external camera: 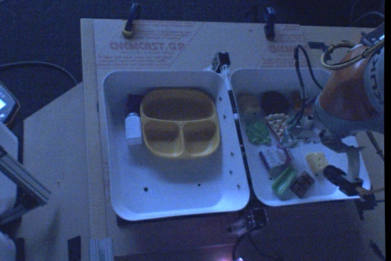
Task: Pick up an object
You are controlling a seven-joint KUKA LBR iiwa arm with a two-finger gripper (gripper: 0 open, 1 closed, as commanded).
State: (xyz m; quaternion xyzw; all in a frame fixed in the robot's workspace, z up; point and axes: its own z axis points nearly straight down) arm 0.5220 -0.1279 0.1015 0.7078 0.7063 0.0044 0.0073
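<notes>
Lowering slowly is best, because the grey two-finger gripper [298, 125], grasp impossible to tell, hangs just right of the small checkered waffle-like piece [277, 125].

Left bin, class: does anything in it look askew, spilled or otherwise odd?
Nothing looks spilled or damaged. The yellow divided tray lies flat and right way up in the left bin, turned slightly against the bin's edges. A small white bottle sits against the tray's left side. The dim light hides finer detail.

The two bins [122, 192] look like smooth, faintly glossy white plastic; the yellow divided tray [180, 122] matt plastic; the counter [91, 131] pale, matt board.
</notes>
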